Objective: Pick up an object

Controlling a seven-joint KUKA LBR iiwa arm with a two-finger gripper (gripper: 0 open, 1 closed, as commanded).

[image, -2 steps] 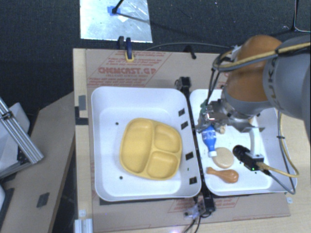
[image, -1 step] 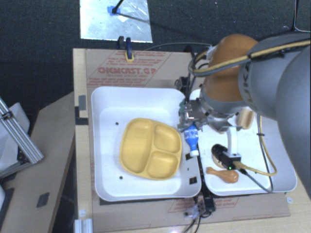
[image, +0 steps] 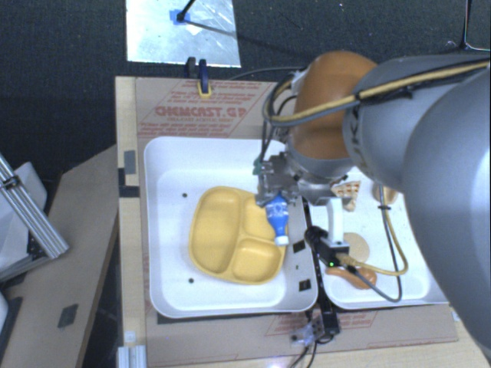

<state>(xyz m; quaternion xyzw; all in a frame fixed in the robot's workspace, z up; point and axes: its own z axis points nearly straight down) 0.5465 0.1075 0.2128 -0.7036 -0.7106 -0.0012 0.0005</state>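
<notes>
My gripper point(image: 274, 201) hangs over the right side of the left bin point(image: 165, 205), below the orange wrist band. It is shut on the upper end of a small blue object with a white tip point(image: 278, 222), which points down and slightly right. The blue object hangs just over the right rim of a yellow divided plate point(image: 226, 236) lying in the left bin. The arm's bulk hides the bin wall behind the gripper.
The right bin point(image: 414, 286) holds a brown and white patterned piece point(image: 349, 193), a round tan disc point(image: 356, 246) and an orange-brown item point(image: 357, 276). A black cable runs down the divider between the bins. A blue-and-yellow clamp point(image: 202, 75) sits on the cardboard behind.
</notes>
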